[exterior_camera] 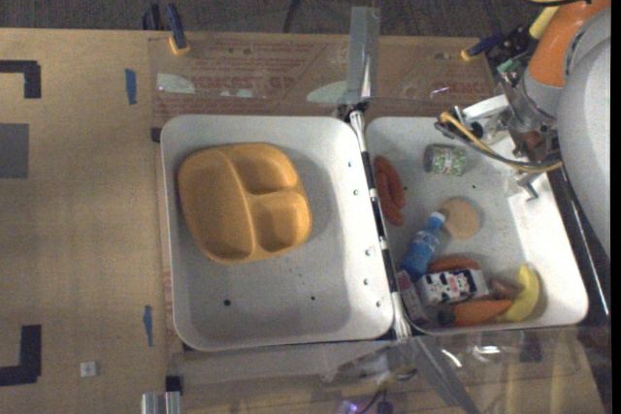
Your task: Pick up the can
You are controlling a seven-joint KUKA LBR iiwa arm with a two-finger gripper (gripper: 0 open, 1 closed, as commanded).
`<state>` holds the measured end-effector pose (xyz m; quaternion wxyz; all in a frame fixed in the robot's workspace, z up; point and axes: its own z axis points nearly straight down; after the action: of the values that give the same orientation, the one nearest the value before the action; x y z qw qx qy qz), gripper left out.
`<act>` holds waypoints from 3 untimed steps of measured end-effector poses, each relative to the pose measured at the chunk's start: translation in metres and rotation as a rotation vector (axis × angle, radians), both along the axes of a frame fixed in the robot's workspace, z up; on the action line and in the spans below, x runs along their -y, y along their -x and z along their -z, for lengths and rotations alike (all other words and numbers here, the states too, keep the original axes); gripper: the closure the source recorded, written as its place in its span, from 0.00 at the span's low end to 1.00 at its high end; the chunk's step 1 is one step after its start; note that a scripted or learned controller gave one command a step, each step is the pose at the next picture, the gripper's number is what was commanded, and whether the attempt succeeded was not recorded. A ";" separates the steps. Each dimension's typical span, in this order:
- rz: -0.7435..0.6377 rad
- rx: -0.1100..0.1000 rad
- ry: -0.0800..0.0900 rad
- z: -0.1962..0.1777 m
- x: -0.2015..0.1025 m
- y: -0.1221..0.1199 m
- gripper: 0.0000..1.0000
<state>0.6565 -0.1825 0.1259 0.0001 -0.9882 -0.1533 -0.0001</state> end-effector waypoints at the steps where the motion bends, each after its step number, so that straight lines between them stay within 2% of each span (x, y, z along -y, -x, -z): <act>1: 0.048 -0.002 -0.002 0.041 -0.057 0.024 0.00; 2: 0.044 -0.001 -0.002 0.029 -0.058 0.022 1.00; 3: 0.012 -0.001 -0.001 0.016 -0.069 0.013 1.00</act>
<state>0.6430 -0.1131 0.1103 0.0005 -0.9891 -0.1475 0.0001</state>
